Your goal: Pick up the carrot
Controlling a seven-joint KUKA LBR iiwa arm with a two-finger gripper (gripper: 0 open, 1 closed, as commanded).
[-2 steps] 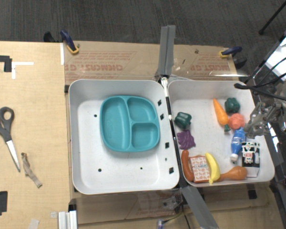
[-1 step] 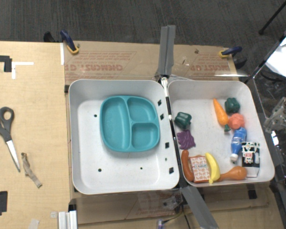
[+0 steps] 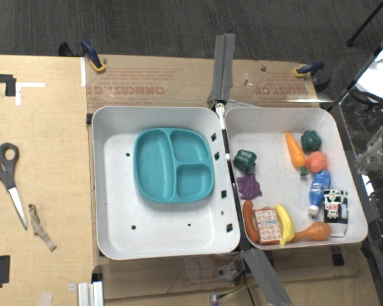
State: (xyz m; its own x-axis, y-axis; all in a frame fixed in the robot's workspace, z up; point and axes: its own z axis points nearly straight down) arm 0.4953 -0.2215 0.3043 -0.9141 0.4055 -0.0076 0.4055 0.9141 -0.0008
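bins number two, side by side on the worktop (image 3: 38,126): the left bin (image 3: 108,190) holds one teal divided plate (image 3: 174,165) with three compartments, and the right bin (image 3: 268,123) holds the clutter. one carrot (image 3: 295,150) lies in the right bin's upper part, slanted, its lower end touching a pink round fruit (image 3: 316,162). just above that fruit sits one dark green piece (image 3: 311,139), close by the carrot's right side. counted further: one dark green pepper-like piece (image 3: 245,160) near the bin's left wall, one purple piece (image 3: 248,187) under it, one blue bottle (image 3: 318,191), one black and white carton (image 3: 335,206), one sausage (image 3: 247,220), one red snack box (image 3: 266,225), one banana (image 3: 285,224) and one orange-brown gourd shape (image 3: 314,232) along the near wall.

open floor lies to the carrot's left and above it, between it and the far wall; its right and lower sides are crowded. on the worktop to the left lie one pair of scissors (image 3: 8,180) and one small strip (image 3: 41,227). two clamps (image 3: 92,56) pin the cardboard at the far edge. the arm's metal parts (image 3: 375,152) sit at the right border, outside the bin; the state of the jaws cannot be told.
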